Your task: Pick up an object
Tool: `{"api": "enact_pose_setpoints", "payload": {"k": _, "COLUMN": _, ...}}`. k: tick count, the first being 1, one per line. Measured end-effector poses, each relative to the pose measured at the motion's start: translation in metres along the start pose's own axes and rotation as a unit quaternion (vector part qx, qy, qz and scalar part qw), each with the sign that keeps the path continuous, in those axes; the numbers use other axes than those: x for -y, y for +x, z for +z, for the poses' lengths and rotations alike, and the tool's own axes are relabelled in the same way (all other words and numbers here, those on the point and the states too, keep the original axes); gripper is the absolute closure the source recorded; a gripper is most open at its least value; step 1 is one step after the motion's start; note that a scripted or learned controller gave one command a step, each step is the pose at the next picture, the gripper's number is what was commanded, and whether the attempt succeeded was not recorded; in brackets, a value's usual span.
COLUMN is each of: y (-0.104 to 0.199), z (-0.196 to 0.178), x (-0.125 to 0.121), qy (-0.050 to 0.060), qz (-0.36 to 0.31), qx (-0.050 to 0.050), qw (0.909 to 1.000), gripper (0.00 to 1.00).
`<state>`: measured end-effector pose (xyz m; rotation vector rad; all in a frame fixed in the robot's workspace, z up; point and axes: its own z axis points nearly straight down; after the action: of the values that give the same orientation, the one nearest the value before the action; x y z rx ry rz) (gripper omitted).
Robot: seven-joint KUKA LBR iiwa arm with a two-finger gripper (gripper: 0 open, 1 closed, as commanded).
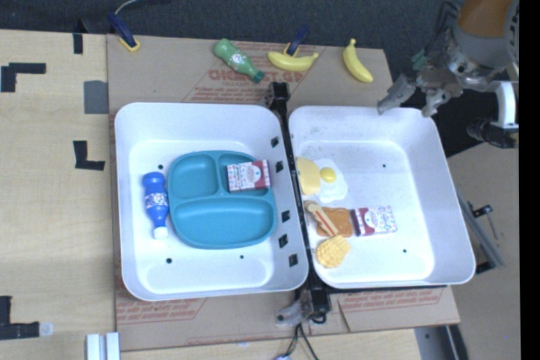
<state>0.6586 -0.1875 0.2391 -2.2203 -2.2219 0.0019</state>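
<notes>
1. You are looking down on two white bins; take the right bin (422, 265) as your landmark. The left bin (135, 265) is sitting flush against its left wall.
2. Your gripper (411, 99) is hanging just past the landmark's far rim, near its far right corner, above the bench rather than over the bin floor. Its two fingers are standing spread wide, with nothing between them.
3. Inside the landmark, along its left side, you are seeing a fried egg toy (329, 179), a yellow piece (307, 174) touching it, a hot dog (327, 221), a waffle (332, 250) and a small carton (375, 220). All are lying well apart from the gripper.
4. Left of the landmark, in the other bin, a blue divided tray (211, 219) is carrying a small red-and-white carton (248, 176); a blue bottle (154, 203) is lying against the tray's left edge.
5. Beyond the landmark's far rim, on the cardboard, a banana (358, 63) is lying loose; further left a second banana (292, 60) and a green bottle (237, 60) are resting.
</notes>
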Motion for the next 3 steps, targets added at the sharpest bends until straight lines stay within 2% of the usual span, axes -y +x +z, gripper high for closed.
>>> {"api": "enact_pose_setpoints", "payload": {"k": 1, "y": 0.080, "z": 0.086, "x": 0.061, "qy": 0.001, "qz": -0.001, "qx": -0.001, "qw": 1.0000, "gripper": 0.00}}
{"api": "enact_pose_setpoints", "payload": {"k": 2, "y": 0.087, "z": 0.151, "x": 0.043, "qy": -0.004, "qz": 0.000, "qx": 0.001, "qw": 1.0000, "gripper": 0.00}}
{"api": "enact_pose_setpoints", "payload": {"k": 3, "y": 0.088, "z": 0.149, "x": 0.006, "qy": 0.000, "qz": 0.000, "qx": 0.000, "qw": 1.0000, "gripper": 0.00}}
